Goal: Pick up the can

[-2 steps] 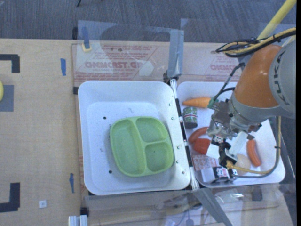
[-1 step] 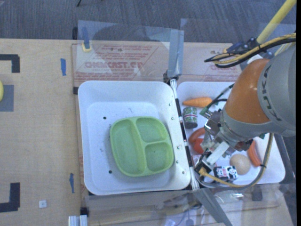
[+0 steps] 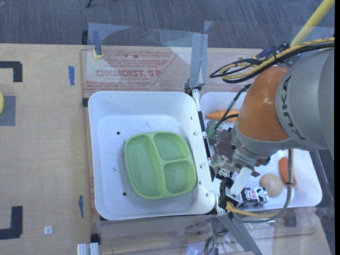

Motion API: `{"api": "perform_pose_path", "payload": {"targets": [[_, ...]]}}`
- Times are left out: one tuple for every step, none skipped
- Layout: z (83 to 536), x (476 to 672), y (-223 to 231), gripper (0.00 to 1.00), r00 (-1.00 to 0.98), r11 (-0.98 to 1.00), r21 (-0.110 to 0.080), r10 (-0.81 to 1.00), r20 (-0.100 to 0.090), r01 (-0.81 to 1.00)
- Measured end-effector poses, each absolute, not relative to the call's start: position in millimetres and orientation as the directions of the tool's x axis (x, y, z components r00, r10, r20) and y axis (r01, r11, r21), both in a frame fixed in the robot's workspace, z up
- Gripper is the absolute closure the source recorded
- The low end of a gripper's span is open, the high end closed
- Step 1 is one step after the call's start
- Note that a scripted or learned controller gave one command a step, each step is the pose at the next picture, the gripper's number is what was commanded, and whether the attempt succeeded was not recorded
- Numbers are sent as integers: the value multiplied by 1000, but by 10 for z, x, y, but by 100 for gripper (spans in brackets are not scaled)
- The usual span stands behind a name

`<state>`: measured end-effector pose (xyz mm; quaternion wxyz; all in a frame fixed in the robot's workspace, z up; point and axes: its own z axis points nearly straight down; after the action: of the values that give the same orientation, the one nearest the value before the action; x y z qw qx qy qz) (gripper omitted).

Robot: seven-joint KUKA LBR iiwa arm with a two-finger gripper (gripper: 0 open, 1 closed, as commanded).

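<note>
Two white bins sit side by side on the desk [image 3: 42, 142]. The left bin [image 3: 106, 121] carries a green divided plate [image 3: 159, 163]. The arm [image 3: 276, 105] hangs low over the right bin [image 3: 305, 187], with the pincer [image 3: 223, 166] near its left wall. Whether the pincer is apart or together cannot be told. An egg [image 3: 271, 185] lies beside it. The can is probably hidden under the wrist. This looks like the grasp step; next would come a firm grip, then a straight lift.
</note>
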<state>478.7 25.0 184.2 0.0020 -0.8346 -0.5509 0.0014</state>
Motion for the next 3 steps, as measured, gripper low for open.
{"api": "perform_pose_path", "payload": {"targets": [[1543, 5313, -1086, 100, 399, -399, -1, 917, -1, 917], [2049, 5700, -847, 100, 589, -589, 0, 808, -1, 808], [1962, 5233, -476, 100, 771, -771, -6, 637, -4, 637]]}}
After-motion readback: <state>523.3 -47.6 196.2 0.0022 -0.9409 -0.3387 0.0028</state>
